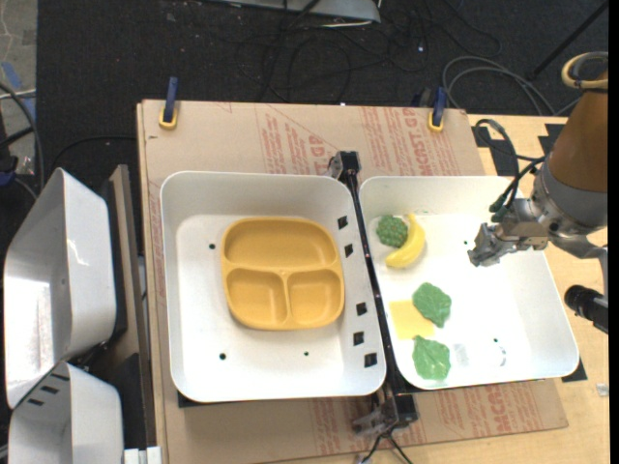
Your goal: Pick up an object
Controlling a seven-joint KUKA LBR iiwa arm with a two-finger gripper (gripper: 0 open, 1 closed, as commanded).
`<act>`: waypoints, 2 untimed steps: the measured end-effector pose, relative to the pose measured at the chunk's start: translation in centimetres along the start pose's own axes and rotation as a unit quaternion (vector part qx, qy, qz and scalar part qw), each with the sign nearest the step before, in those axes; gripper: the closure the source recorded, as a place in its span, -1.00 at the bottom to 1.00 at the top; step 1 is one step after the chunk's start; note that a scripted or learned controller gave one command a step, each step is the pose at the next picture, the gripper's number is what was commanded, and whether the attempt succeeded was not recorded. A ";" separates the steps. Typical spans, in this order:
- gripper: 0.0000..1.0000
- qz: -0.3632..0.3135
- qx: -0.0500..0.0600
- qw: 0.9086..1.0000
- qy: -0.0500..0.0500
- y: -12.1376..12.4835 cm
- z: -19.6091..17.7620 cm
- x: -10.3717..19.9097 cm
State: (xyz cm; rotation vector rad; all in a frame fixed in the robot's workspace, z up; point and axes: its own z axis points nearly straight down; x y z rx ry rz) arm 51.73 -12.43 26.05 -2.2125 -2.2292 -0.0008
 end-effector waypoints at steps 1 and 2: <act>1.00 -0.001 -0.001 1.000 0.000 2.6 1.3 5.3; 1.00 -0.001 -0.002 1.000 0.000 5.1 0.8 10.2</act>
